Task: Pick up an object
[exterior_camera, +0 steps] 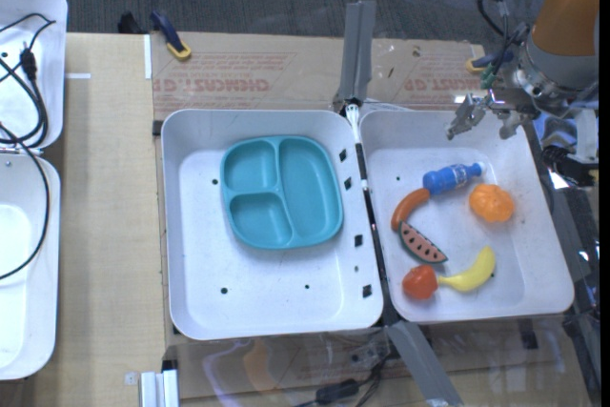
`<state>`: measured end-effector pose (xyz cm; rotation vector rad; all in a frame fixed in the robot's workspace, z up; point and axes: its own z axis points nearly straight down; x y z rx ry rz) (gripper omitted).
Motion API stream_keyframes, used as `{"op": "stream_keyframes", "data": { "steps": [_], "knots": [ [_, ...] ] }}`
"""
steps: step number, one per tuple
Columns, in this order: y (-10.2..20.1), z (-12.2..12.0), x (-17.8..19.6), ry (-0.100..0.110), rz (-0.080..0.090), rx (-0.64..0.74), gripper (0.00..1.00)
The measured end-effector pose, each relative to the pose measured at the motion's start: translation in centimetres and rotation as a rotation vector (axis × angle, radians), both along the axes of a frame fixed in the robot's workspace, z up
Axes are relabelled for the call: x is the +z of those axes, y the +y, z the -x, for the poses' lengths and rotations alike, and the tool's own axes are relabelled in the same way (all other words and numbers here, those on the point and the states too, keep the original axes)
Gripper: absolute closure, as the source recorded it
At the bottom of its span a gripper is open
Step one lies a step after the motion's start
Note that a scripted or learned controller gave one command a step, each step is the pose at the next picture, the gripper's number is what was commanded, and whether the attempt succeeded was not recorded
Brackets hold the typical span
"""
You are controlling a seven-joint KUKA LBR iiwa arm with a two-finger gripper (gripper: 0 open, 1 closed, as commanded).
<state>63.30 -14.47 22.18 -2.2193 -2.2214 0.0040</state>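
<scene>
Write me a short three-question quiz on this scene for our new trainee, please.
1. True or false: the teal divided plate lies in the right bin.
2. Which item lies nearest the tool: A) banana B) blue bottle C) tomato?
3. What lies between the sausage and the banana?

Key: 1. False, it lies in the left bin. 2. B. 3. The watermelon slice.
</scene>
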Motion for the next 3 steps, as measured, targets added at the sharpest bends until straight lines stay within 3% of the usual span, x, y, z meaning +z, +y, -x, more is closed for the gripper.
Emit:
{"op": "stream_keyframes", "data": {
  "steps": [1, 2, 3],
  "knots": [
    [3.9, 0.9, -10.6, -0.032, 0.005, 0.001, 0.0],
    [-1.0, 1.3, -13.0, -0.003, 0.001, -0.004, 0.0],
    [-0.6, 6.6, -13.0, -0.002, -0.001, -0.003, 0.0]
  ]
}}
